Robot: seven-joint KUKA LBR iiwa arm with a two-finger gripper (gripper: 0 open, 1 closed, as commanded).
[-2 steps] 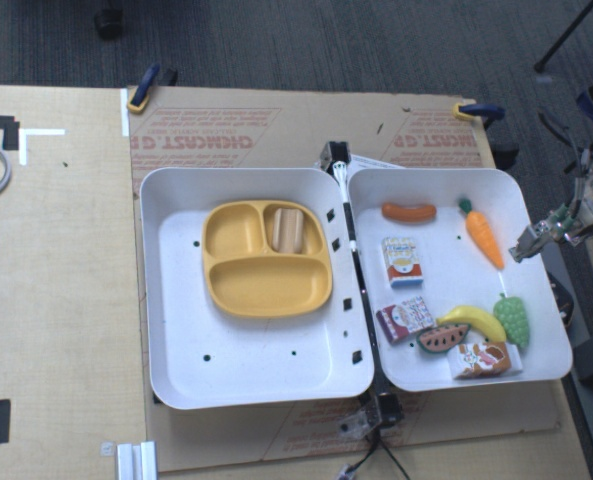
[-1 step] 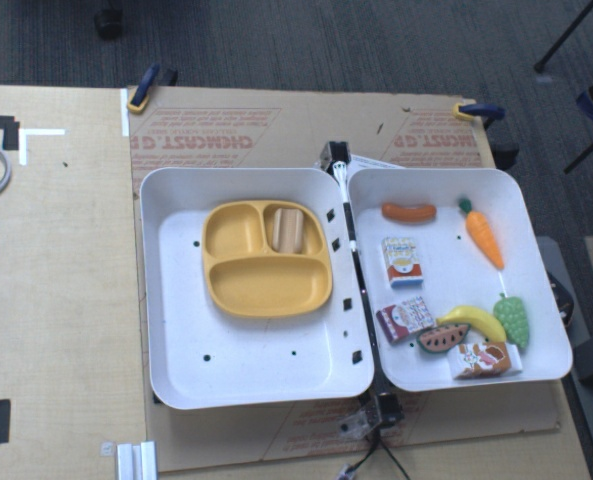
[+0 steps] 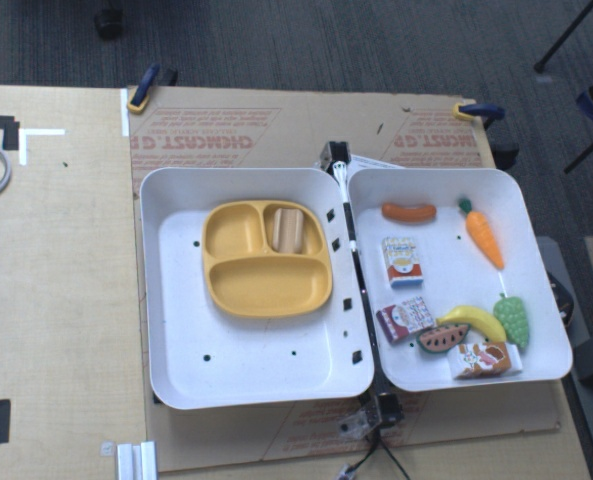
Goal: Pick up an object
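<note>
right bin (image 3: 536, 268): holds all the loose toy food, so the pick candidates sit here
hot dog (image 3: 409, 211): 11 o'clock area of right bin, lying flat, apart from the rest
carrot (image 3: 484, 238): 1 o'clock area, green top toward the far rim, tip slanting toward 5 o'clock
fries box (image 3: 403, 263): centre-left of bin, just below the hot dog
red snack pack (image 3: 405, 320): 7 o'clock area, close to the divider wall
banana (image 3: 473, 320): 5 o'clock area, just beside the red snack pack
watermelon slice (image 3: 443, 339): touching the banana's underside, at its 7 o'clock
grapes (image 3: 511, 320): green bunch at 4 o'clock, near the right rim, just beside the banana tip
carton (image 3: 486, 360): 6 o'clock, against the near rim, under the banana
left bin (image 3: 176, 368): holds a yellow divided plate (image 3: 267, 258) in its upper half
wooden block (image 3: 289, 231): in the plate's 1 o'clock compartment
bench (image 3: 56, 318): cardboard sheet under both bins, clamps at the far corners
gripper: fingers cannot tell
</note>
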